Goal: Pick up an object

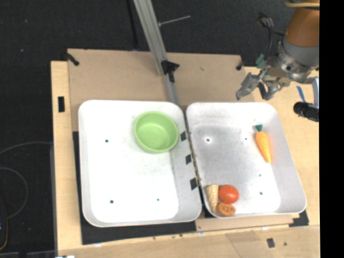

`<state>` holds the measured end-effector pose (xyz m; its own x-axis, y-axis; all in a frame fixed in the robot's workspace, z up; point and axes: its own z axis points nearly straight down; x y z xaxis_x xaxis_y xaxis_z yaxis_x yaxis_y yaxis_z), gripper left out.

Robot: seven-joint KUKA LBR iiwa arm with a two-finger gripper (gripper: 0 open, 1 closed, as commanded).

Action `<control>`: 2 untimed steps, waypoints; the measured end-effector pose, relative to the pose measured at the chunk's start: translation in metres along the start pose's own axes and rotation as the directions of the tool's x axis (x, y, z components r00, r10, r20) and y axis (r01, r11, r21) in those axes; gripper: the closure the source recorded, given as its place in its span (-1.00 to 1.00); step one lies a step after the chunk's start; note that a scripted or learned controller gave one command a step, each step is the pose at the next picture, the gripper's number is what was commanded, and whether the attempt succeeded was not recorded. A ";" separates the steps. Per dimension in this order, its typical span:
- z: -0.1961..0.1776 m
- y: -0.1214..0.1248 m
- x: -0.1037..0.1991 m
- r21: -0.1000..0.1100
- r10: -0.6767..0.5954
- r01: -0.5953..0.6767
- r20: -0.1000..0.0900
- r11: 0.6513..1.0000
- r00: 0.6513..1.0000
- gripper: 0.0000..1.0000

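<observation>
Gripper point(260, 87), fingers spread and empty, hovers above the right white bin's point(236, 112) far edge; the orange plastic carrot point(263, 145) lies lengthwise just nearward along its right side.

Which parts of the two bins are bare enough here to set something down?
Left white bin: bare below and left of the green plastic bowl. Right white bin: bare middle, between the orange toy carrot and the crowded near-left corner holding the red tomato.

I see a green bowl point(156, 131) upright in the left bin's upper right. In the right bin, an orange carrot point(262, 145) lies lengthwise near the right wall; a red tomato point(228, 193), a pale cone point(213, 194) and a brownish piece point(226, 209) cluster at the lower left.
</observation>
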<state>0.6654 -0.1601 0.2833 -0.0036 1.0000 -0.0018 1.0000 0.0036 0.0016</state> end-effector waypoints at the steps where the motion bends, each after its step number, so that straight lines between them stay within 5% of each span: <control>1: 0.000 0.000 -0.001 0.000 0.000 0.000 0.001 1.000 1.000 -1.00; 2: 0.044 -0.008 -0.007 0.003 0.004 -0.004 0.001 1.000 1.000 -1.00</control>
<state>0.6579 -0.1668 0.2390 0.0007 1.0000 -0.0031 1.0000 -0.0007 -0.0015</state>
